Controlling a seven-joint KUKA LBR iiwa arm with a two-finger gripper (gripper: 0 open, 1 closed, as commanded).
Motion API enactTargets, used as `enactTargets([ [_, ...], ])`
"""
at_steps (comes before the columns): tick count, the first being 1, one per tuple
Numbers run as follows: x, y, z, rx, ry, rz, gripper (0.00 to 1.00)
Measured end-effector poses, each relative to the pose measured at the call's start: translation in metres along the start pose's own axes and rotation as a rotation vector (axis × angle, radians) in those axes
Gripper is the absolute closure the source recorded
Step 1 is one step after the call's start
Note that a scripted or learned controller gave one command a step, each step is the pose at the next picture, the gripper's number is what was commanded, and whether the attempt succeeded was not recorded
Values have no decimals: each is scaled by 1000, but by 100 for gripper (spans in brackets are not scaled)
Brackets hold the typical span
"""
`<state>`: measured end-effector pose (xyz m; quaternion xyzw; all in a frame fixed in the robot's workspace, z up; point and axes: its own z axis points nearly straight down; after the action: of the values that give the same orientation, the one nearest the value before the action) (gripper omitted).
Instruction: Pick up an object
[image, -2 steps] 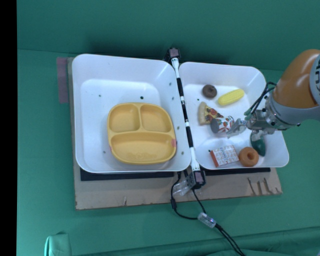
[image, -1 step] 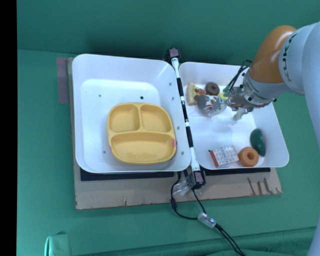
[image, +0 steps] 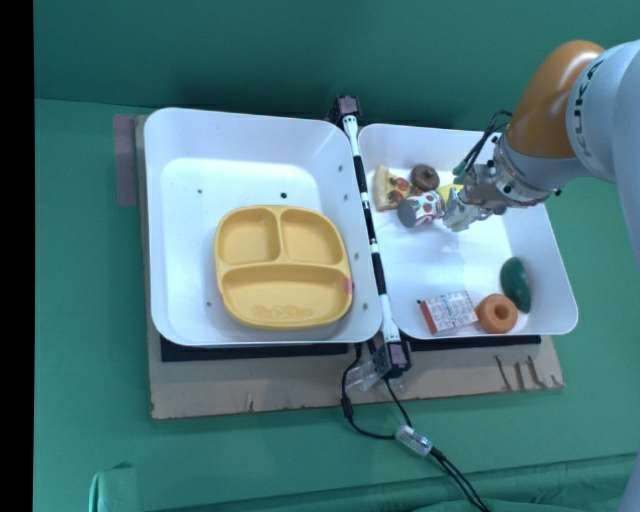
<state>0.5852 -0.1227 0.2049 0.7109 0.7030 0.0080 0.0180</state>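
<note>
Two shallow white bins sit side by side on the green surface (image: 90, 300), on a brown cardboard sheet (image: 250, 395). The left bin (image: 180, 150) holds a yellow divided plate (image: 284, 266) with three compartments, lying flat a little toward the bin's near right part.

The right bin (image: 545, 260) holds several small things. Along its far side lie a pizza slice toy (image: 388, 187) near the left wall, a dark brown donut (image: 425, 177) just beside it, and a grey patterned cup (image: 420, 209) lying on its side just below the two. A bit of yellow (image: 447, 190) shows between the cup and the arm; what it is cannot be told. At the near side lie a small printed card box (image: 448, 311), an orange donut (image: 497, 313) just to its right, and a dark green oval object (image: 516, 283) close against the right wall.

A black-and-white striped bar (image: 366, 215) runs between the bins, with a cable (image: 400, 425) trailing off its near end.

The arm (image: 580, 100) reaches in from the right, and the tool (image: 458, 218) is low in the far part of the right bin, just right of the cup. Whether it is wide, narrow or holding anything cannot be told.
</note>
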Motion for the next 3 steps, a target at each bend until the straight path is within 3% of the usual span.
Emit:
enactTargets([
  [1,0,0,0,1,0,0,0],
  [2,13,78,21,32,7,-8,0],
  [3,11,83,2,14,-1,-3,100],
])
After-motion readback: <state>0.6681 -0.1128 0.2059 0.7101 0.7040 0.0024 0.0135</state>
